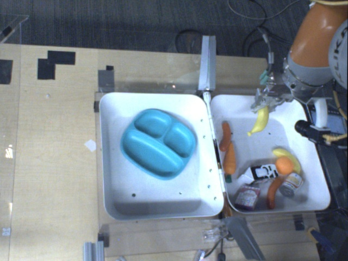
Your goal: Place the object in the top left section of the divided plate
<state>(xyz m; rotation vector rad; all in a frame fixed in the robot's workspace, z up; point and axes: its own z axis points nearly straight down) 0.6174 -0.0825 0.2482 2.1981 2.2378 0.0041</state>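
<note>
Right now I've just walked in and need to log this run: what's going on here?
The arm's gripper hangs over the right bin with a yellow banana dangling from its fingers, lifted above the carrots, cans and other food lying there. The blue divided plate sits in the left bin with nothing in its sections yet, so the banana has yet to cross over to the plate's top left section.

Bench (54, 162) — two white bins (157, 205).
</note>
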